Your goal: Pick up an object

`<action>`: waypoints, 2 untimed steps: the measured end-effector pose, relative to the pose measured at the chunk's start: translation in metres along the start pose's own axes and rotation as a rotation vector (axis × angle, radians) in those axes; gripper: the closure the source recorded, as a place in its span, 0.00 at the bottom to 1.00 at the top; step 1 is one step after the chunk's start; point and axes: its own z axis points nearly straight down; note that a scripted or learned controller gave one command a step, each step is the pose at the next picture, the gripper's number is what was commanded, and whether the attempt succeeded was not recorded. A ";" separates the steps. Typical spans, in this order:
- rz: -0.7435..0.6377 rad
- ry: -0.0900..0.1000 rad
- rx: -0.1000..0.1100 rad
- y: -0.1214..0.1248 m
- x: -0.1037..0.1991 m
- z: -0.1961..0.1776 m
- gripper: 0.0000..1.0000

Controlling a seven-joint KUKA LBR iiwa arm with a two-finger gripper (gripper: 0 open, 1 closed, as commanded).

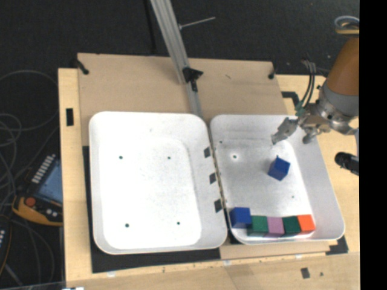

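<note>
A blue cube (279, 168) lies alone in the middle of the right bin (242, 139). Along that bin's front wall runs a row of blocks: a blue one (240, 216), a green one (259, 224), a lilac one (276, 225), a dark green one (291, 224) and an orange one (306, 223). My gripper (295, 132) hangs over the bin's far right part, up and to the right of the lone blue cube and apart from it. Its two fingers are spread with nothing between them.
The left bin (148, 180) lies beside the right one, with black clips on the seam between them. A slanted metal rail (172, 38) rises from the back of the bench. Cables and a handheld pendant (37, 192) lie off the bench at the left.
</note>
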 end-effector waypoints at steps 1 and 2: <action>0.003 0.001 0.001 0.042 0.015 0.091 0.00; 0.008 0.001 0.001 -0.018 0.010 0.113 0.00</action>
